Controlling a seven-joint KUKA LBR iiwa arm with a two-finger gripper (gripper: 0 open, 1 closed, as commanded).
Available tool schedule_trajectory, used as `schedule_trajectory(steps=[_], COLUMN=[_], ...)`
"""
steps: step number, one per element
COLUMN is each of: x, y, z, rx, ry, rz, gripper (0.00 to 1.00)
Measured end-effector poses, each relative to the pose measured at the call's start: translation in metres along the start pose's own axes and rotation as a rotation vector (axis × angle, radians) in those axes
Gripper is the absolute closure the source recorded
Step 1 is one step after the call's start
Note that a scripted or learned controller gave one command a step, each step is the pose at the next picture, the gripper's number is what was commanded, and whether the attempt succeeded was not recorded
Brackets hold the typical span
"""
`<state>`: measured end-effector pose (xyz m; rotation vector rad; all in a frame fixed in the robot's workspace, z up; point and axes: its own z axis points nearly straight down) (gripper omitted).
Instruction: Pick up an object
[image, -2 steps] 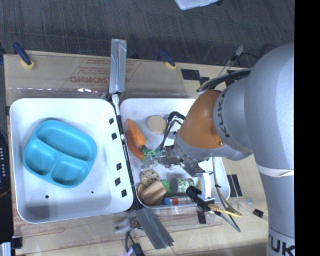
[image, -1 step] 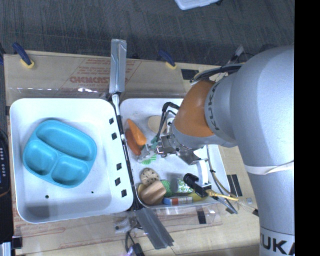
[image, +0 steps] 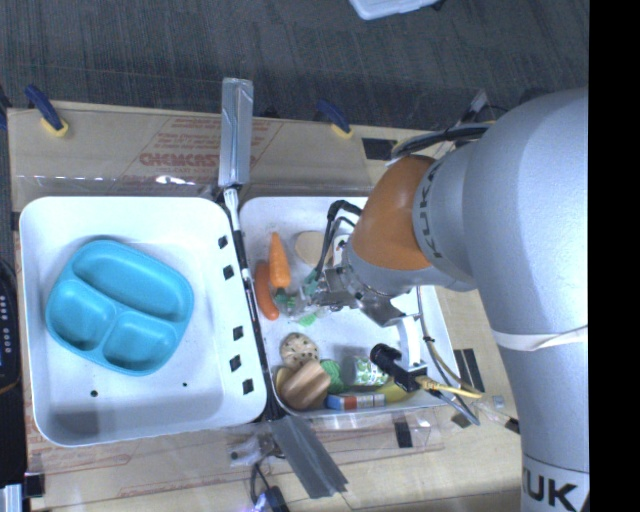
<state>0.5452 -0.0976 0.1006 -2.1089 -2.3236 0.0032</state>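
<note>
The right bin (image: 258, 215) holds several small things. An orange carrot (image: 278, 261) lies by the bin's left wall, with a redder carrot (image: 265, 291) beside it and green leaves (image: 288, 298) at their lower ends. My gripper (image: 312, 291) is low in the bin, right beside those green leaves. The arm's orange band (image: 395, 225) and grey body cover the right half of the bin. A pale round piece (image: 309, 244) peeks out just above the gripper.
A speckled cookie (image: 298, 348), a brown wooden piece (image: 303, 384), a green item (image: 364, 374) and a red-and-blue stick (image: 355, 402) crowd the near end of the right bin. In the left bin (image: 60, 415) lies a blue divided plate (image: 120, 305).
</note>
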Motion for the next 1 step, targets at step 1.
schedule_trajectory(steps=[1], x=[0.0538], y=[0.1079], z=[-0.0943], rx=[-0.008], ry=[-0.001], rz=[-0.009], gripper=[1.00])
